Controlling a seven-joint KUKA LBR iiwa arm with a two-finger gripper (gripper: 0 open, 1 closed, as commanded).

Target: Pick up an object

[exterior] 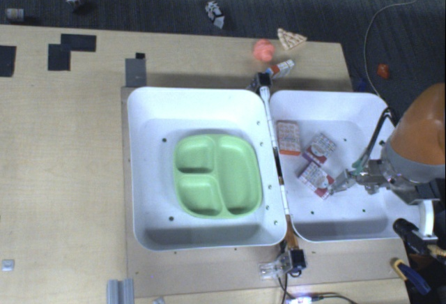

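Note:
Three small red-and-white packets lie in the right bin (pixel 362 104): one flat packet (pixel 288 137) by the left wall, one (pixel 321 146) near the middle, and one (pixel 313 175) lower down. My gripper (pixel 340 183) reaches in from the right and sits low over the bin floor, its tip just right of the lowest packet and touching or nearly touching its edge. The grey arm with its orange band (pixel 424 130) hangs over the bin's right side. I see nothing lifted off the floor.
The left bin (pixel 143 156) holds a green divided plate (pixel 217 175). Behind the bins on the bench lie a pink ball (pixel 263 50), a tan wedge (pixel 291 38) and a small tube (pixel 282 68). A thin cable (pixel 373 146) crosses the right bin's far right.

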